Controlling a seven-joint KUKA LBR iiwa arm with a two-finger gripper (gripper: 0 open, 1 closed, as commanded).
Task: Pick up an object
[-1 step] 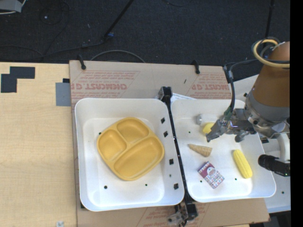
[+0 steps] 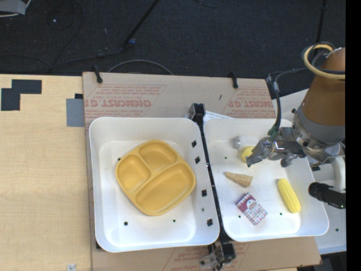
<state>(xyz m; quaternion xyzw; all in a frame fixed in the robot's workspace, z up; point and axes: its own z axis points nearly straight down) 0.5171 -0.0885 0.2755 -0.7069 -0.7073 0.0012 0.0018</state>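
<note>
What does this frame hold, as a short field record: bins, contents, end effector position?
left bin: yellow divided plate
right bin: corn cob, cone, red packet, small yellow item, small grey item
end effector: over right bin, beside the small yellow item
held object: none seen between fingers
arm: enters from the right of the view

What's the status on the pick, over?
Hand low over the right bin, beside a small yellow piece; nothing seen held. Cone, corn, red packet lying loose. Yellow tray in the left bin.
</note>
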